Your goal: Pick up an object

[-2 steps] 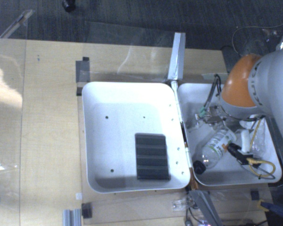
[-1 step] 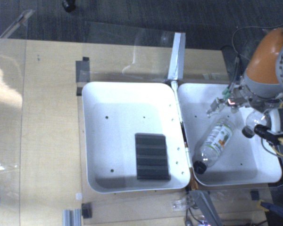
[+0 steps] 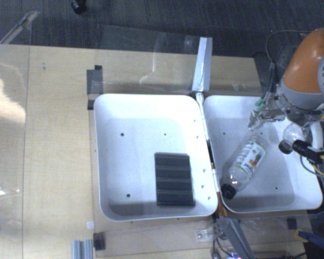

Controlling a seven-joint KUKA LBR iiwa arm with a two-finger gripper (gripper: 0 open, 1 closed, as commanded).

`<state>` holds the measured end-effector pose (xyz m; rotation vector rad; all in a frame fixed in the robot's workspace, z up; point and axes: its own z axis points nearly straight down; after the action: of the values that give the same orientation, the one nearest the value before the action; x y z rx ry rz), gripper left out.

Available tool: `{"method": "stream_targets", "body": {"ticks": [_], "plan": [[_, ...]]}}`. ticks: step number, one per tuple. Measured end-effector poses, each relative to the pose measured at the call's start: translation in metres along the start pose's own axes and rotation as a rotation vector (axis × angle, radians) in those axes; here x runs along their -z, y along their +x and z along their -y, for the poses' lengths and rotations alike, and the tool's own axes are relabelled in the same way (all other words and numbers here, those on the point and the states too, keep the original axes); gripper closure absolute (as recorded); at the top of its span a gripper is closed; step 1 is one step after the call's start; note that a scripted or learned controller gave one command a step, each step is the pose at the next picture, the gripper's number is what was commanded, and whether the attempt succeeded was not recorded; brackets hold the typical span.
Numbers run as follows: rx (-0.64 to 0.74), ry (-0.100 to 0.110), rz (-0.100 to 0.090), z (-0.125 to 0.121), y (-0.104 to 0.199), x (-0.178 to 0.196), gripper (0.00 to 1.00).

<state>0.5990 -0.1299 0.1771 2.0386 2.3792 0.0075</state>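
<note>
In the right bin [image 3: 308, 198], 1 clear bottle [image 3: 247, 163] lies slantwise, dark cap toward the near-left corner and base pointing up-right at the gripper [image 3: 263, 114], which hangs just beyond that base, seemingly gripping nothing, its posture unreadable.

two white bins [image 3: 113, 144] on bench [image 3: 48, 144]

Clear plastic bottle [image 3: 245, 165] with dark cap and printed label, lying slantwise in right bin [image 3: 227, 112], cap toward its near-left corner.
</note>
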Motion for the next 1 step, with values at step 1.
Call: {"method": "stream_targets", "body": {"ticks": [1], "plan": [[0.0, 0.0, 0.0, 0.0, 0.0002, -0.0001, 0.0]]}}
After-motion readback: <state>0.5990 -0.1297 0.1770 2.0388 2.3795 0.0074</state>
